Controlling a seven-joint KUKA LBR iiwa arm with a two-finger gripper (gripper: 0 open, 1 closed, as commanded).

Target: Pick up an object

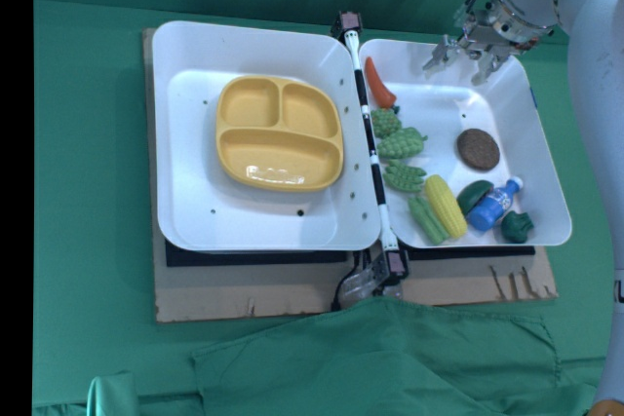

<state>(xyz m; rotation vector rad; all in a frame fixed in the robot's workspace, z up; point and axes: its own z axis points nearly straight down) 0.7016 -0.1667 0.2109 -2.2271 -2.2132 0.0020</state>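
My gripper hangs over the far edge of the right bin, its fingers spread open with nothing between them. Below it in that bin lie a brown round patty, a red-orange carrot, green leafy vegetables, a yellow corn cob, a green pod, a dark green piece, a small blue bottle and a dark green lump. All of them rest on the bin floor, apart from the gripper.
The left bin holds a yellow divided plate. A black-and-white rod runs along the seam between the bins. Green cloth lies bunched at the front. The grey arm comes down the right side.
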